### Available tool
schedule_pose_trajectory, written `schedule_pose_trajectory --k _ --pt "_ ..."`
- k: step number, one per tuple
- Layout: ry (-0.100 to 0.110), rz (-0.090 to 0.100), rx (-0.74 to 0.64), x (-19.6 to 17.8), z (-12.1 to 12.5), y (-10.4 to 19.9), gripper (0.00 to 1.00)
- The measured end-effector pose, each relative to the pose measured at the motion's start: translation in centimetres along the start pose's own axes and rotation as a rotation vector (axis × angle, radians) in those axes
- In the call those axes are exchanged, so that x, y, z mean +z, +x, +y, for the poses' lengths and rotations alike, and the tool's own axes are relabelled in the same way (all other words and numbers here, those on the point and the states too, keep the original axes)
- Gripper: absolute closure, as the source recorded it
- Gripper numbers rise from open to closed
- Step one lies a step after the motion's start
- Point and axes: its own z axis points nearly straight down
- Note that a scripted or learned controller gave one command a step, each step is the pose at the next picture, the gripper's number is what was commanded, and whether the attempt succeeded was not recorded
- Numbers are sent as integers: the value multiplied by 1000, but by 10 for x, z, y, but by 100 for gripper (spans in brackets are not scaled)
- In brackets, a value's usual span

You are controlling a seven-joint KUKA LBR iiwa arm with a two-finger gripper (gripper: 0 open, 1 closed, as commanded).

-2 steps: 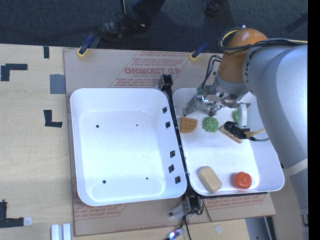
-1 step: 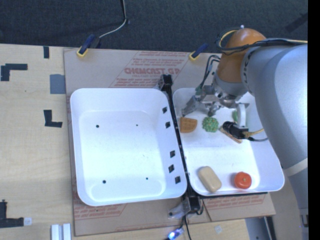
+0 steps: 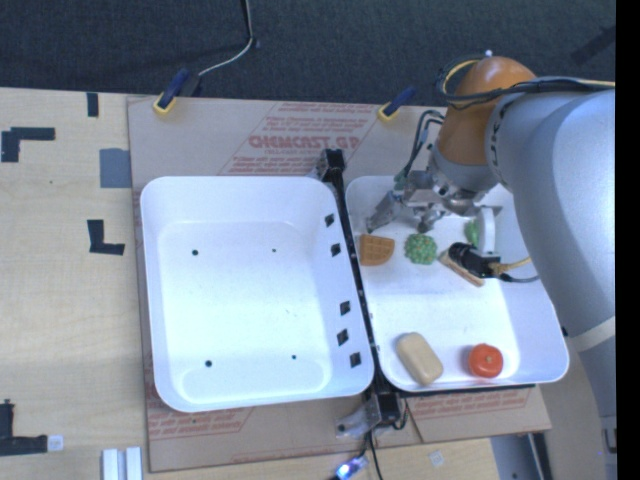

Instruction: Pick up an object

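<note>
Now pincer (image 3: 403,212) low in right bin (image 3: 530,313), fingers apparently spread, gripping nothing, just above broccoli (image 3: 421,249), beside orange wedge (image 3: 376,249).

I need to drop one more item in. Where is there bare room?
The left bin is bare floor between its walls. In the right bin, crowding sits by the gripper: orange piece, broccoli. Middle strip above bread roll and tomato is free.
</note>
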Motion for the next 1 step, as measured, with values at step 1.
schedule_pose_trajectory --k 1 --pt "0 -2 1 0 0 4 0"
